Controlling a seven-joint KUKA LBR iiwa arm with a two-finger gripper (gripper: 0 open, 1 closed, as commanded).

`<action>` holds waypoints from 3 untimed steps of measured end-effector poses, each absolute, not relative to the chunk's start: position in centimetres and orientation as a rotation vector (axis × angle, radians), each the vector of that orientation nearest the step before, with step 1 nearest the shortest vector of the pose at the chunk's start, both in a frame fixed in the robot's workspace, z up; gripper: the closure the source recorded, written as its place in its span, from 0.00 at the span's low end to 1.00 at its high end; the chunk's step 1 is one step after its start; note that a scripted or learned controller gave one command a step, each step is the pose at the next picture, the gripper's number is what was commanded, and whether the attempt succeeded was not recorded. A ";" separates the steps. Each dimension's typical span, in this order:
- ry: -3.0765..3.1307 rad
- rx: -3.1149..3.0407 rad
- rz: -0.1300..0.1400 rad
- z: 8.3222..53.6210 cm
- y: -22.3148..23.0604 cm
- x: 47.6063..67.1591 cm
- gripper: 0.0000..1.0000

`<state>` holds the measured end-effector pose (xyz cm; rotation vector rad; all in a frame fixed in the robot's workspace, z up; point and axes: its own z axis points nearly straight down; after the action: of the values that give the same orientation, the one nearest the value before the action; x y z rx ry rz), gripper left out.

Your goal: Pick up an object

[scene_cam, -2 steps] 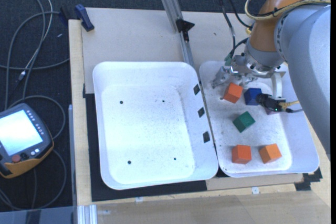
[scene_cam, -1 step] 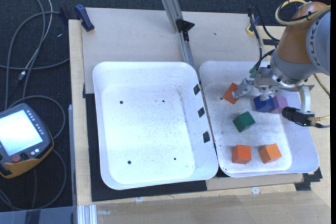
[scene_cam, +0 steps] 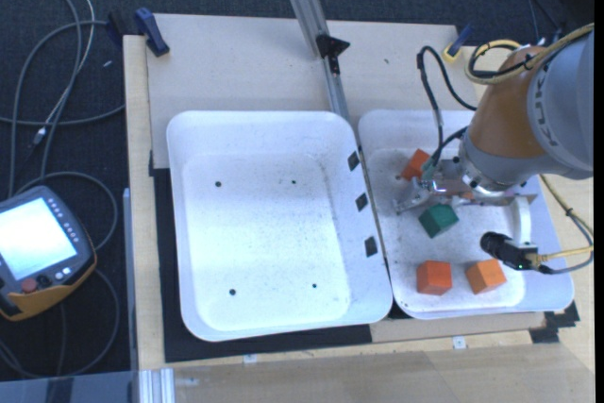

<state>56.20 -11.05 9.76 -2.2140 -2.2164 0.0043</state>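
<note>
The robot's gripper [scene_cam: 422, 199] hangs low in the right bin [scene_cam: 382, 139]; whether it is spread or closed cannot be told. A green block [scene_cam: 439, 220] lies just below and right of it, touching or nearly so. An orange block [scene_cam: 415, 164] sits just above. Two more orange blocks [scene_cam: 434, 277] [scene_cam: 485, 276] rest near the bin's front rim. The left bin [scene_cam: 264, 222] offers wide bare floor.

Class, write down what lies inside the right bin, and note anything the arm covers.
Right bin: green block beside the pincer, orange blocks at and. The arm covers the bin's far right part; its contents cannot be seen.
</note>
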 end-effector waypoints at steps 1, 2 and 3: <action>-2.218 -2.217 0.002 9.9 -9.4 53.9 0.00; -2.221 -2.219 -0.002 11.0 -9.4 54.1 1.00; -2.220 -2.219 -0.001 10.9 -9.4 54.0 0.00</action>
<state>54.03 -9.43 10.94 -2.2194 -2.2197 -0.0014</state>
